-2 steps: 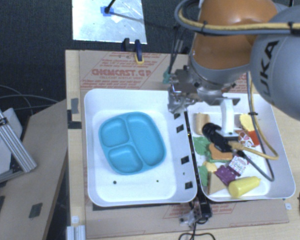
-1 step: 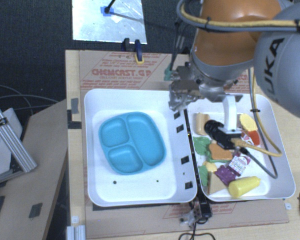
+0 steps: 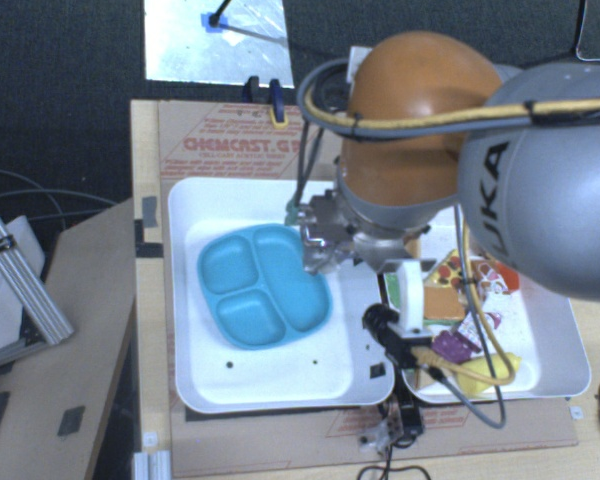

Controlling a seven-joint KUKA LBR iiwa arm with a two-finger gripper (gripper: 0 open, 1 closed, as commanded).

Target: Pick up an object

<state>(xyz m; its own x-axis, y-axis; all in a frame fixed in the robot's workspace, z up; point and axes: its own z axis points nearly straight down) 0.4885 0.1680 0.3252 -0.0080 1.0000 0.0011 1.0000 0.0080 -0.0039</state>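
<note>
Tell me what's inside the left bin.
The left bin holds a blue divided tray. Its three compartments look empty. The arm covers the tray's upper right corner and the bin's back right part, so anything there is hidden.

Arm's (image 3: 540,178) coming in from the right, orange band (image 3: 415,118) sitting way up top. Wrist points down, gripper (image 3: 315,253) hanging right over the blue tray's (image 3: 260,293) right edge, looks like touching it.
</note>
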